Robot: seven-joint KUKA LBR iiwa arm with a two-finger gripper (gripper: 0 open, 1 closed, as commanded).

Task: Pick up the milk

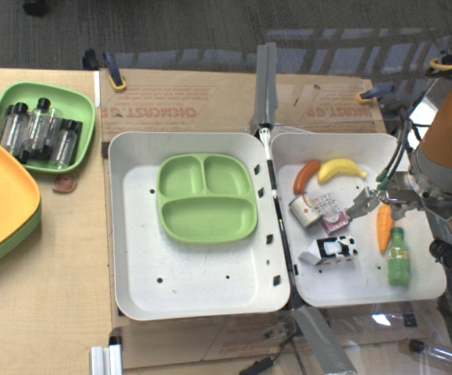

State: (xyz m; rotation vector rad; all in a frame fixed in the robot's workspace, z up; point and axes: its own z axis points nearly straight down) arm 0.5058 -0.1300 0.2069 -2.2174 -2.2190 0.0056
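Table [46, 303]: light wood, carrying two shallow white bins side by side, with brown cardboard under them.
Left bin [132, 233]: white, holding a green divided plate [207, 198] that lies flat toward its upper middle.
Right bin [366, 283]: white, touching the left bin along the centre seam; it holds all the small groceries.
Arm [448, 143]: grey with an orange band, reaching in from the right edge over the right bin's right side.
Yellow plates [3, 205]: a stack at the far left of the table.
Green tray [42, 127]: upper left, with several dark-capped clear bottles lying in it.
Gripper [368, 201]: low over the middle of the right bin, pointing left; its fingers look slightly apart with nothing between them, though the view is too blurred there to be sure.
Milk [335, 250]: a small black-and-white cow-patterned carton lying on its side in the lower middle of the right bin, below the gripper and apart from it.
Green bottle [397, 258]: lying lengthwise near the bin's right wall, just right of the milk.
Banana [339, 168]: upper part of the right bin, beside a red pepper [305, 176].
Carrot [384, 226]: upright in the view, just above the green bottle.
Snack packets [319, 209]: a white one and a purplish one, just left of the gripper.
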